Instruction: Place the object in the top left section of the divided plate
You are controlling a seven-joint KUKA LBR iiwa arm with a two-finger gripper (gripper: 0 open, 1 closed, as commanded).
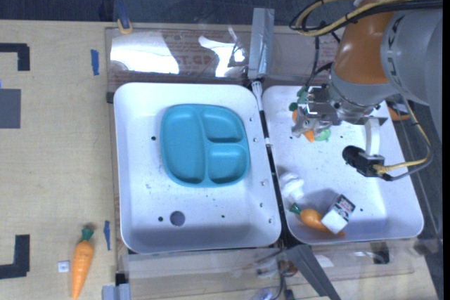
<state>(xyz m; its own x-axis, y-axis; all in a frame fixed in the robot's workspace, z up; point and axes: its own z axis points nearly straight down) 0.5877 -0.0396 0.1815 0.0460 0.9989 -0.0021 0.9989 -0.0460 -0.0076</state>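
A blue divided plate point(204, 144) lies in the left white bin point(140, 200), with one long section on its left and two smaller ones on its right. My gripper point(310, 124) hangs over the upper left part of the right bin point(401, 214). A small orange and green object point(313, 136) peeks out right under the gripper's tip, and I cannot make out whether it is held. The grey arm with its orange band point(362, 53) reaches in from the upper right.
The right bin's front holds a white piece point(292, 186), an orange toy carrot point(309, 218) and a small white labelled box point(339, 212). A black cable end point(360, 159) hangs from the arm. Another toy carrot point(82, 260) lies on the bench outside the bins.
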